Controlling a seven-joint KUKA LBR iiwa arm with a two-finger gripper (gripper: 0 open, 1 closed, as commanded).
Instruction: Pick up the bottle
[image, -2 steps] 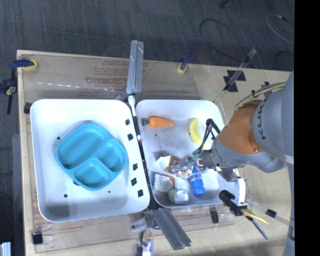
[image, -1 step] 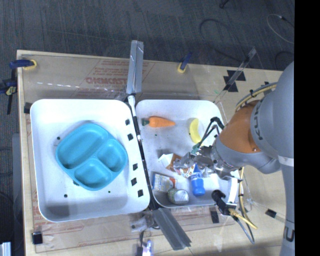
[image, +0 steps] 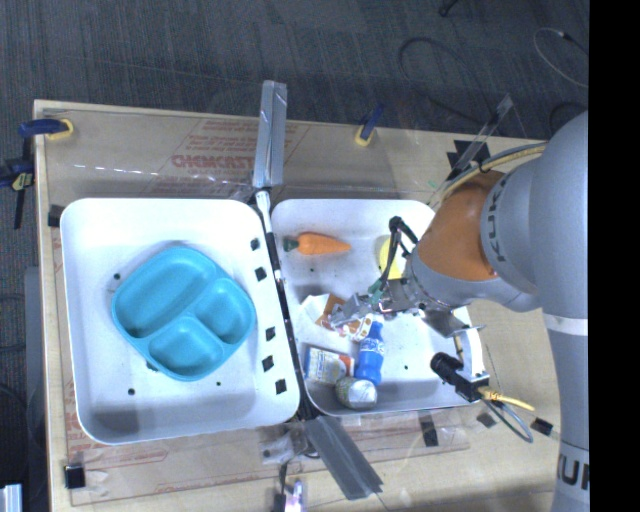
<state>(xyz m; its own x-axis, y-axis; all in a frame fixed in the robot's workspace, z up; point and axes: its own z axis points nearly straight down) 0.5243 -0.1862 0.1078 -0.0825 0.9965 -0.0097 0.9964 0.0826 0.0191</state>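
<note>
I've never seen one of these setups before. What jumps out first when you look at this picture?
Probably the bright blue divided tray, lying alone in the left bin. Next comes the big grey arm with its orange band, reaching in from the right over the right bin, its gripper low among a small clutter. There a blue bottle lies near the front, and an orange carrot sits toward the back.

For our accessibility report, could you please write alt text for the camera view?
The gripper is low in the right bin, just above a blue bottle lying among clutter, with an orange carrot near the far wall. The left bin holds a blue divided tray.
</note>
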